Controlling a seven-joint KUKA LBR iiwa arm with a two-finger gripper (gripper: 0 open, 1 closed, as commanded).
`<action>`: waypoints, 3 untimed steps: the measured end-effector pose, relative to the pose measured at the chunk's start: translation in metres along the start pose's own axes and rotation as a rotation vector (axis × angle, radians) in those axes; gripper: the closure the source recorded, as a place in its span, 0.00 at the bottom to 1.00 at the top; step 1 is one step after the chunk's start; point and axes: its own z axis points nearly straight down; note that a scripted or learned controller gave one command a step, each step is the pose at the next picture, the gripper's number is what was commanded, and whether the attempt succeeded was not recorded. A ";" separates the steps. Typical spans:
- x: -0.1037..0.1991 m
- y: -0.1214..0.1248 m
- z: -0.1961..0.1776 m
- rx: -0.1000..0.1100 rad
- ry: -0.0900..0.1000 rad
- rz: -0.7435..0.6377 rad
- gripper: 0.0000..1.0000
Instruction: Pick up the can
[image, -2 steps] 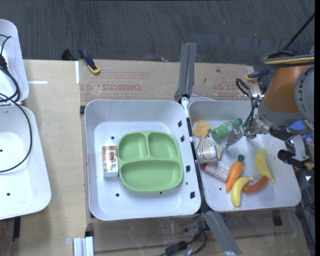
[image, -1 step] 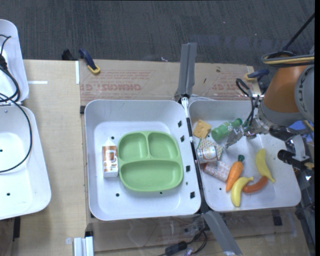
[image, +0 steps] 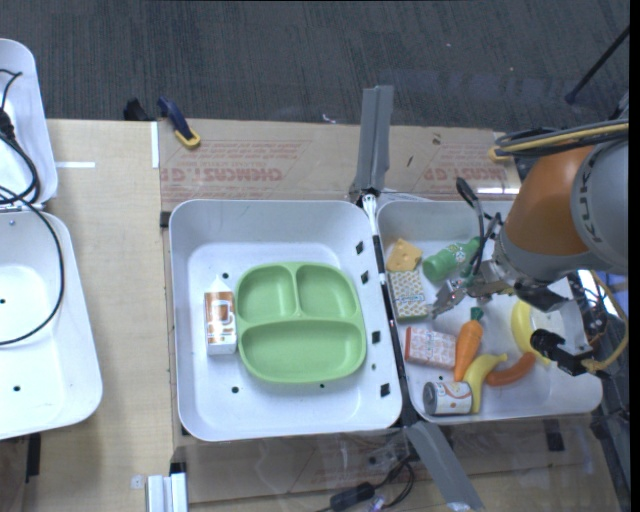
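Observation:
The can is small and white with a red and yellow label. It lies on its side at the near edge of the right bin, beside a yellow banana. My gripper hangs over the middle of that bin, well behind the can and apart from it. It sits between a patterned box and the green top of a carrot. Nothing can be seen held in it.
The right bin is crowded: a green bottle, a yellow wedge, a red-and-white box, a second banana and an orange-red pepper. The left bin holds a green divided plate and a small brown carton.

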 end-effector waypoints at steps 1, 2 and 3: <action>0.035 -0.031 -0.100 -0.001 0.000 -0.062 0.00; 0.000 0.039 0.000 -0.001 -0.002 -0.054 0.00; -0.065 0.075 0.001 0.002 -0.001 -0.039 0.00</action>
